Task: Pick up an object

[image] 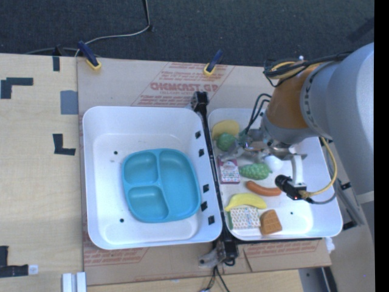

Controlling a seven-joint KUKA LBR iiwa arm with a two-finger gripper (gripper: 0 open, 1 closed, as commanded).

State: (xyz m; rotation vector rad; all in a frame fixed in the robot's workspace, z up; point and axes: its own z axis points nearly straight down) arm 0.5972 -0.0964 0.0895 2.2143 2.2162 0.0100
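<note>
You had the arm reaching in from the right over the right bin, its orange band above the wrist. The end effector sat low among the toy food at the bin's upper left; whether it was open or closed could not be told, the wrist hid it.

The objects in that bin were small, smooth plastic play food. A round yellow piece lay near the top left corner, with a round green ball just below it, touching. A bumpy green piece, oblong, lay near the middle, just under the end effector. Left of it was a flat little packet with pink print. Below came a reddish hot dog, then a curved yellow banana. At the bottom a rectangular patterned block lay beside an orange-brown slab.

The left bin held a glossy blue divided plate with three compartments. Both bins stood on brown cardboard on the table.
</note>
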